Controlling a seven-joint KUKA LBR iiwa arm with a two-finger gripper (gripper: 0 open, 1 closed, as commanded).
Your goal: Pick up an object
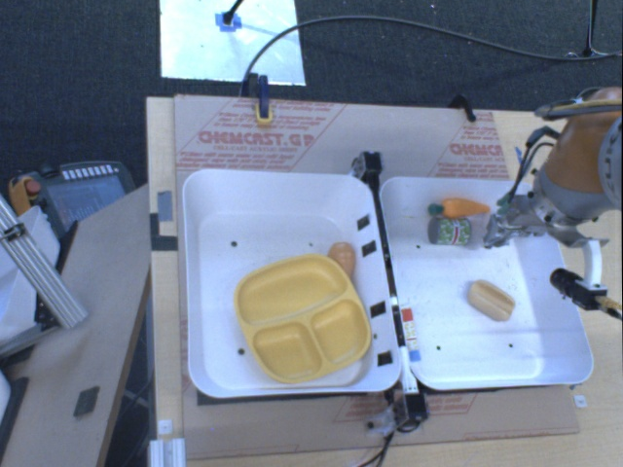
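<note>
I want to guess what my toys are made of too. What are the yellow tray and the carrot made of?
The yellow tray looks like moulded plastic with a matte finish: one even colour, rounded compartment walls. The carrot seems to be toy plastic too, smooth and bright orange with a green end, though it is too small to be sure.

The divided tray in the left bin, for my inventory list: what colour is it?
Yellow; the divided tray shows plainly in the camera view.
</note>
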